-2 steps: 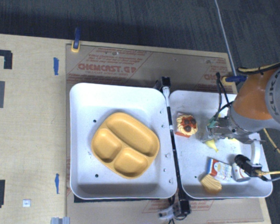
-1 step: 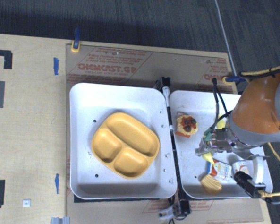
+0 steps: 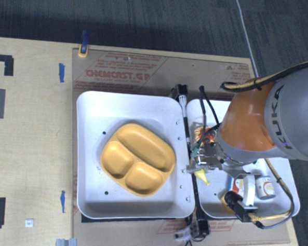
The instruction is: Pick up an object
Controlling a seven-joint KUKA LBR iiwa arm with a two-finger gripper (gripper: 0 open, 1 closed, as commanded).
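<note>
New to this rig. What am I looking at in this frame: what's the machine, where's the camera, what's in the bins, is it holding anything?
One fixed camera looks down at a slant on a wooden bench. The big grey shape with the orange band is a robot arm reaching in from the right. It hangs over the right bin, and its body covers much of that bin. Its gripper sits near the bin's left edge; I cannot tell from this angle whether it holds anything. Beside it lie a small yellow piece and, further right, a white packet with orange print. The left bin holds a yellow three-compartment tray, apparently upside down. Black cables run between the bins.
</note>
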